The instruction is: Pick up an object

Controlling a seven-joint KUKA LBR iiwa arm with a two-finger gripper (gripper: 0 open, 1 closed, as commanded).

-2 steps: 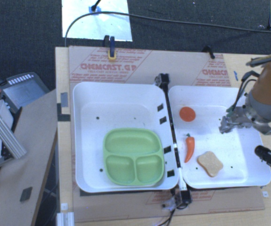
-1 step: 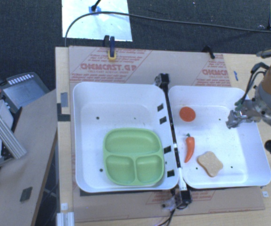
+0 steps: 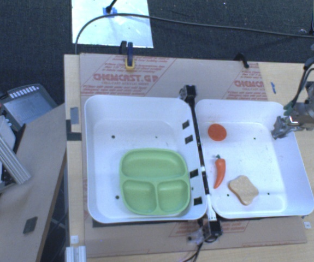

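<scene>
Bread slice [image 3: 243, 189] lies in the right bin [image 3: 296, 162], well left of and below the gripper [image 3: 281, 125] at that bin's right rim, finger opening unreadable; chili pepper [image 3: 219, 171], long axis near vertical, lies farther left.

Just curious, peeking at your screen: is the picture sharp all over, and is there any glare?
In the camera view, the green plate, chilli and bread slice look fairly sharp; the gripper at the right bin's rim is soft and blurry; the silvery sheet beyond the bench glares.
</scene>
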